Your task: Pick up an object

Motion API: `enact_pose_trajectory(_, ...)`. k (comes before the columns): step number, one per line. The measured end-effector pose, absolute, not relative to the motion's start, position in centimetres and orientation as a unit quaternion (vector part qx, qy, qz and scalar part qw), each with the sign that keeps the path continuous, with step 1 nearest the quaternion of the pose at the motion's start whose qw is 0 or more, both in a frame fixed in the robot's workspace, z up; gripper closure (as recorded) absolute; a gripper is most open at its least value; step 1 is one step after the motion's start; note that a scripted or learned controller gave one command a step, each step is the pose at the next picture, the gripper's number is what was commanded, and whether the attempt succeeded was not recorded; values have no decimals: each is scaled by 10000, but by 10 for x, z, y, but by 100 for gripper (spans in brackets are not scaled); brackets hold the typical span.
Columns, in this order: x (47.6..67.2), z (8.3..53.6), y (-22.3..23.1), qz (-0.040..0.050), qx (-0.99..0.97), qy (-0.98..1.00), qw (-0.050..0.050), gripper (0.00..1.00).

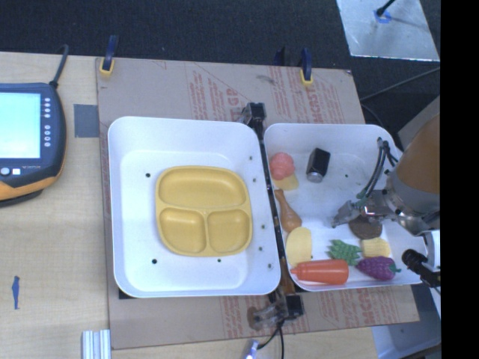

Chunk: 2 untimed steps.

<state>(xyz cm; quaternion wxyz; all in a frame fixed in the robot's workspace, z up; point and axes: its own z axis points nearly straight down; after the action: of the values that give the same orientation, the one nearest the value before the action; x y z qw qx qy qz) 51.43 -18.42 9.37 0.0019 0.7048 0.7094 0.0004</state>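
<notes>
The right bin holds several toy foods. A pink peach and a black can lie at its far side. A brown drumstick, a pale yellow piece and a red carrot lie along its left and near sides. A green leafy piece, purple grapes, a yellow block and a brown round piece are bunched at the near right. My gripper reaches in from the right, low over the brown round piece. Nothing is visibly lifted.
The left bin holds a yellow three-compartment plate. A teach pendant lies on the bench at far left. Blue and yellow clamps hold the cardboard underlay at its far edge. A rail separates the two bins.
</notes>
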Motion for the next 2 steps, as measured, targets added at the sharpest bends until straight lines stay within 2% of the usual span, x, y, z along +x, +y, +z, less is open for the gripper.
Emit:
enact_pose_trajectory(1,514,104,-186,-11,7041,7101,25,100)
enact_pose_trajectory(2,476,168,-212,-5,7062,7080,-2,100)
